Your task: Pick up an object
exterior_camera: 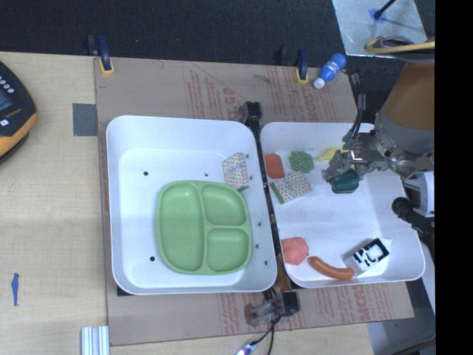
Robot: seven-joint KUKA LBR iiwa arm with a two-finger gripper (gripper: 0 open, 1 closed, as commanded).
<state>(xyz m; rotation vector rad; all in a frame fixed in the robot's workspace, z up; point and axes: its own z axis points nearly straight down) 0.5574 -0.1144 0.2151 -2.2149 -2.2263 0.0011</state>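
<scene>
The gripper point(344, 170) sits low in the right bin point(384, 228), at about two o'clock of its floor, right over a dark green object point(345, 185); whether the claw is spread, clenched or grasping that piece I cannot tell, as the wrist hides it. So the pick looks at most under way: nothing is visibly lifted, and the grasp and raise seem left to do. In the right bin there are also an orange block point(274, 166) and a green lump point(301, 160) at eleven o'clock, a patterned packet point(293, 187) below them, a pink ball point(295, 249) and a sausage point(330, 268) at seven, and a black-and-white box point(370, 255) at five. The left bin point(133, 191) holds a green tray point(204, 227) at centre and a second packet point(236, 170) at two o'clock.
</scene>
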